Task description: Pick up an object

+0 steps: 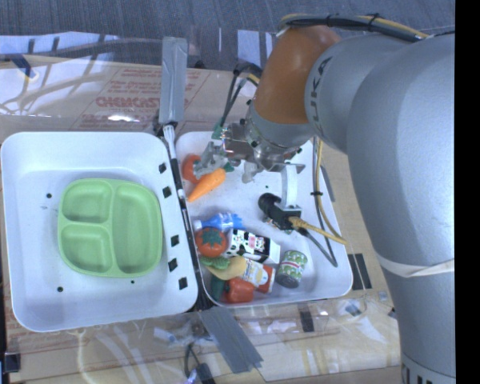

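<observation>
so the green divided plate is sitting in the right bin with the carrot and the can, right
Not quite. The camera view shows the green divided plate alone in the left bin. The carrot and the can lie in the right bin, as you said.

bins (20, 294): 2, white
green divided plate (110, 226): 1
carrot (206, 184): 1
small can (291, 268): 1
tomatoes (211, 242): looks like 2

The robot arm (392, 158) is big, round and shiny grey, with a smooth orange band (292, 74) near its end, black and yellow cables (384, 26) running along it, and dark letters on its side.
</observation>
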Robot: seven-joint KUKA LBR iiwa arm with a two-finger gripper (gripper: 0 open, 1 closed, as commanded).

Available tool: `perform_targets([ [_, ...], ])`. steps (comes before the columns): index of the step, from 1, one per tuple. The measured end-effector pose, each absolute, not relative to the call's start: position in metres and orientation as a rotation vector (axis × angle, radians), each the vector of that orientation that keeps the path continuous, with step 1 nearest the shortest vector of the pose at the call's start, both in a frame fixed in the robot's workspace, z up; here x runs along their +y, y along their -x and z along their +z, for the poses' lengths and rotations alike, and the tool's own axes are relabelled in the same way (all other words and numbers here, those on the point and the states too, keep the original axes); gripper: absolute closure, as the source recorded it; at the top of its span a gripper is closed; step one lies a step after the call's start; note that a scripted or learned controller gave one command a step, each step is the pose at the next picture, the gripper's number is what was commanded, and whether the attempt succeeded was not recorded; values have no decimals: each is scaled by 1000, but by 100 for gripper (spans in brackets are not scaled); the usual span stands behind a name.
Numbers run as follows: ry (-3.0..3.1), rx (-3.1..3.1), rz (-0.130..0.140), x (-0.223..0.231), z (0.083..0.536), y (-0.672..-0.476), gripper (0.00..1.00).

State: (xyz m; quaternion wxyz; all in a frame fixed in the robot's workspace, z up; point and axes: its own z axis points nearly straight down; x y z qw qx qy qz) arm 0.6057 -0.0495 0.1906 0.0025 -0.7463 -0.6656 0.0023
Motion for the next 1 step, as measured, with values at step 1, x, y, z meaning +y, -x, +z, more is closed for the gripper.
perform_targets([
  [1,2419,-2012,-13,-110,100,-621,0],
])
